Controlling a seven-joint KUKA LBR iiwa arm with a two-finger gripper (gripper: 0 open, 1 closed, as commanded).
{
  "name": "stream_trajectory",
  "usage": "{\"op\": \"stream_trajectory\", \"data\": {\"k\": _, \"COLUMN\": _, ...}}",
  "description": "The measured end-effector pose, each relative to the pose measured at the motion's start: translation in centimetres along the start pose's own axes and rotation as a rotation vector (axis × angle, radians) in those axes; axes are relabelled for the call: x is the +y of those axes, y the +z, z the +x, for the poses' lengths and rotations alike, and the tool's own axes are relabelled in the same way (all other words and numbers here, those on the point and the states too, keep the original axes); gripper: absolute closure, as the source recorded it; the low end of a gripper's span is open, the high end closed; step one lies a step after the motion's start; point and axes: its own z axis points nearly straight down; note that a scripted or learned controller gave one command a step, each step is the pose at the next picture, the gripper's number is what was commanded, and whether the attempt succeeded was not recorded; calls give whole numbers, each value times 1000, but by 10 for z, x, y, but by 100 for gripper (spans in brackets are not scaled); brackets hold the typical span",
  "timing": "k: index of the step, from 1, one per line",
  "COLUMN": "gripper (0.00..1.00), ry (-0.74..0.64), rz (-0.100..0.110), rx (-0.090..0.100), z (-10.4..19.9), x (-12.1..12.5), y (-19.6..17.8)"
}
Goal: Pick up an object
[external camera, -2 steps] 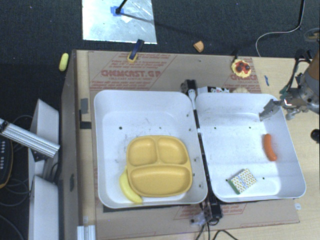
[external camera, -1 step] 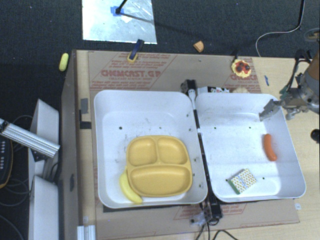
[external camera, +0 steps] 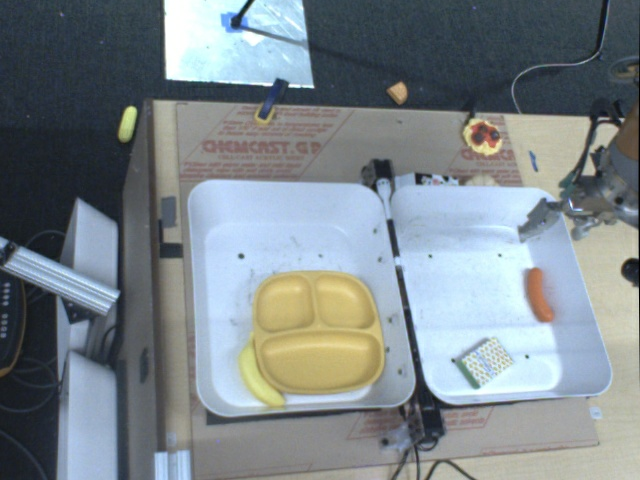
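In the right bin (external camera: 470, 218), an orange sausage-shaped toy (external camera: 540, 294) lies near the right wall and a small patterned box (external camera: 485, 361) lies toward the front. The left bin (external camera: 300, 218) holds a yellow divided plate (external camera: 318, 330) with a yellow banana (external camera: 258, 376) tucked against its front left edge. My gripper (external camera: 540, 220) hangs over the right bin's far right corner, above and behind the orange toy, with nothing seen between its fingers. The arm comes in from the right edge.
The bins rest on a cardboard sheet (external camera: 270, 143). On the bench behind them lie a small pizza toy (external camera: 483, 135), an orange piece (external camera: 398, 92) and a yellow item (external camera: 127, 123) at the left. A metal rail (external camera: 55, 273) juts in at the left.
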Motion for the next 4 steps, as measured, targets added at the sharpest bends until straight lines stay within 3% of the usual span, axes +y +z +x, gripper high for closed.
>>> {"op": "stream_trajectory", "data": {"k": 4, "gripper": 0, "ry": 0, "rz": 0, "rx": 0, "z": 0, "x": 0, "y": 0}}
